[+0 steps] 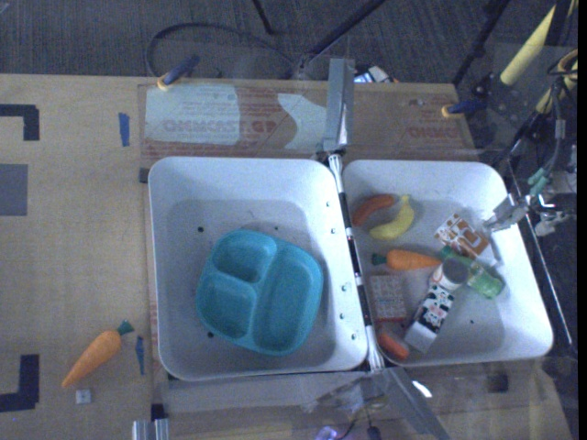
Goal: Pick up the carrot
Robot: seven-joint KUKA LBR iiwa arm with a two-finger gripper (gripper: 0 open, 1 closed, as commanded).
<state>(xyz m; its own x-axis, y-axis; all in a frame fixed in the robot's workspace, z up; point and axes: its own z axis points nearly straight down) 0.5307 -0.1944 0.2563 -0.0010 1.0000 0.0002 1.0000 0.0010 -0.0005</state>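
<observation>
Bench (pixel 73 246) with bins (pixel 170 191), stray carrot (pixel 92 357)

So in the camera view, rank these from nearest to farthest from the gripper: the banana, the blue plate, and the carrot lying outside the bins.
Measured from the gripper at the right bin's right edge:
1. Banana, right bin, upper left part.
2. Blue plate, middle of the left bin.
3. Carrot, on the bench left of the left bin, farthest by a clear margin.

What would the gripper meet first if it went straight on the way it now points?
Probably the orange-and-white packet, just ahead of the gripper in the right bin; that bin's carrot lies farther along. Depth is unclear, so it might pass above.
</observation>
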